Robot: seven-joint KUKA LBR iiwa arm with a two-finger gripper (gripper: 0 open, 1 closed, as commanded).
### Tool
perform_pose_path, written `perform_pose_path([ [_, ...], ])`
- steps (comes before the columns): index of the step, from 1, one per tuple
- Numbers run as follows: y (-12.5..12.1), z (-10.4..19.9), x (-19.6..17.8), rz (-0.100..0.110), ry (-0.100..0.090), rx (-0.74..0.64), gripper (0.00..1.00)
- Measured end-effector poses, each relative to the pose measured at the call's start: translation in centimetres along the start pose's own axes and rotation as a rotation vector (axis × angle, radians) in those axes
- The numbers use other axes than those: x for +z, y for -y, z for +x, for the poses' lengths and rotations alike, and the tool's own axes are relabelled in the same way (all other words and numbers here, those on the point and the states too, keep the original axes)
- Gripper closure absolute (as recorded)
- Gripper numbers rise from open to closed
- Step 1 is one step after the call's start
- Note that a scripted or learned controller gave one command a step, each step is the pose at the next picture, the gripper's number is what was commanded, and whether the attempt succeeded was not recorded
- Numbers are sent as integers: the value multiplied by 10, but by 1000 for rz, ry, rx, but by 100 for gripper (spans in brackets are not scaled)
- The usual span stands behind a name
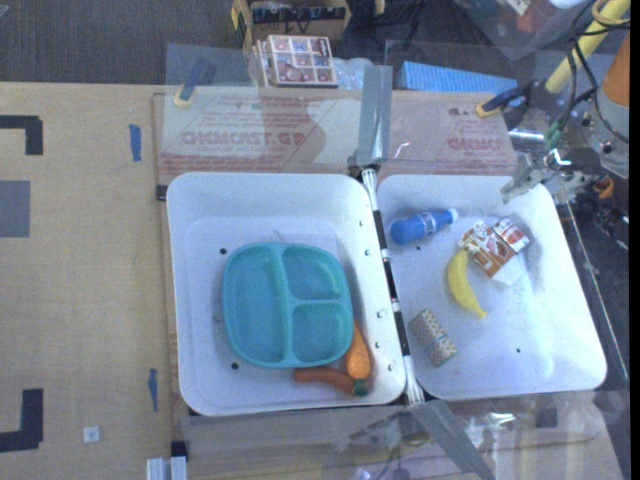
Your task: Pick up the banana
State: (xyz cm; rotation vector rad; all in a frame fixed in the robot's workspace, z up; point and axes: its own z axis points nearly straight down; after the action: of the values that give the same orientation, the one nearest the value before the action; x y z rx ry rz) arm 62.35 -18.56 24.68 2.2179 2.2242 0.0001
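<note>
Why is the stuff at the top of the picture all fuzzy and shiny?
In the camera view, clear plastic sheets behind the bins catch glare, so their red lettering looks washed out; the arm's gripper at the right is blurry; the banana and teal plate look sharper, with soft shadows.

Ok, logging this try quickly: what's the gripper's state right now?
Gripper: cannot be told; it sits over the right bin's far corner, apart from the banana.

The grey arm with its yellow cables (608, 28) is cut off by the right and top edges at the far right. Its two-finger gripper (540, 173) is too small and blurred to read. The orange carrot (358, 356) slips partly under the near right rim of the teal divided plate (288, 305)
</note>
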Motion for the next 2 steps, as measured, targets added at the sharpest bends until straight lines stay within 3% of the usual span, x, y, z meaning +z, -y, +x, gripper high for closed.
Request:
perform_pose_path([
  [1,52,60,98,1,-1,-240,0],
  [2,71,65,158,-9,1,-250,0],
])
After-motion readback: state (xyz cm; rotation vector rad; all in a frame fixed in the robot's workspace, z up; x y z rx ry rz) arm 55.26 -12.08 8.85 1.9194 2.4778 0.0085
